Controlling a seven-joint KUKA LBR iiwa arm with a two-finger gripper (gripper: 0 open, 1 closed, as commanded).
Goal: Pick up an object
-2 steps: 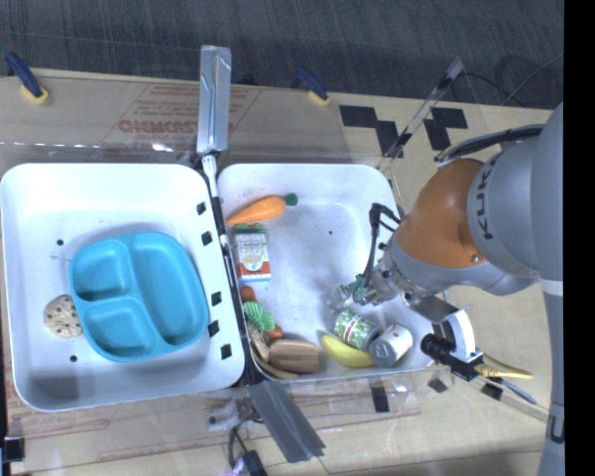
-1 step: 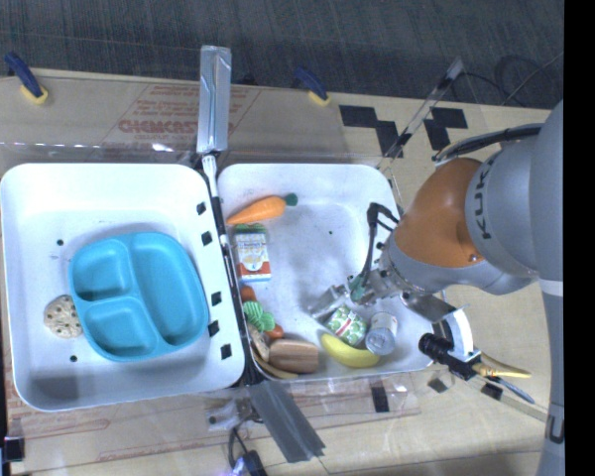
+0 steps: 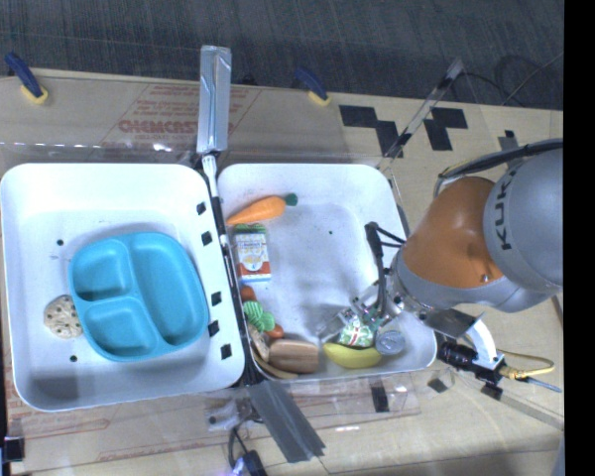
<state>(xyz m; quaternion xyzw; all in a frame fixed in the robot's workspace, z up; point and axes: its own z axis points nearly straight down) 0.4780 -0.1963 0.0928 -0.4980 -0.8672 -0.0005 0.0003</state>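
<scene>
Tan table point(image 3: 535, 405) with printed red lettering and black squares carries two shallow white bins side by side: left bin point(image 3: 30, 296), right bin point(image 3: 322, 181), rims touching.

Yellow banana point(image 3: 353, 356) along right bin's point(image 3: 317, 181) near wall

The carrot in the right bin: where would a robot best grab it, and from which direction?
Probably across the middle of the orange body of the carrot, coming straight down from above. It lies flat, long and narrow, slanting across the bin's far left corner, with bare floor on its near side. The fingers should close across its narrow width, not along its length. The bin wall behind leaves less room.
</scene>
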